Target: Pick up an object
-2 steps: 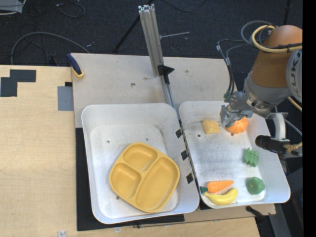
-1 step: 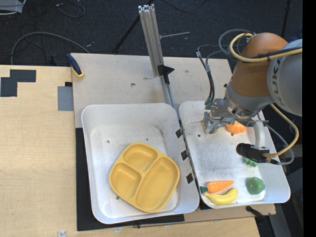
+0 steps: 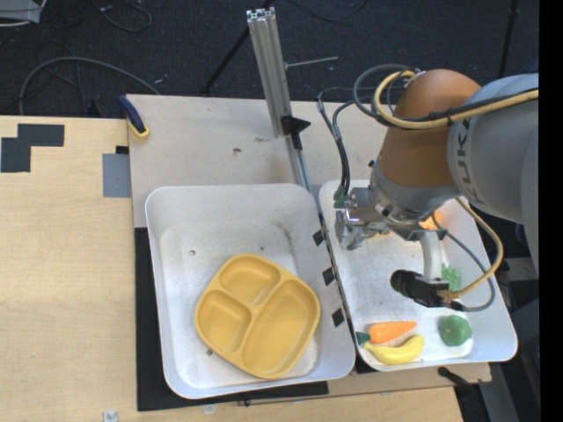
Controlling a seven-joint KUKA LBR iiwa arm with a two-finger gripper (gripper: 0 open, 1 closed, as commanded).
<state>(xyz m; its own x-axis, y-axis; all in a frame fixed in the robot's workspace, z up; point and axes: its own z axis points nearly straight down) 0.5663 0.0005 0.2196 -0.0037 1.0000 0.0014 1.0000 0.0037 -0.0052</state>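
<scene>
floor: dark carpet (image 3: 132,25) | cables (image 3: 53,73) | bench: light wood (image 3: 62,262)

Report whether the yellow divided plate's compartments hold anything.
Empty. All three compartments of the yellow divided plastic plate show bare yellow bottoms; it lies flat in the left white bin.

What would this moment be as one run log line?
arm: over right white bin | gripper: near bin's upper left, fingers unclear | orange toy carrot, yellow toy banana, green round toy: bottom of bin | yellow divided plate: left bin
</scene>
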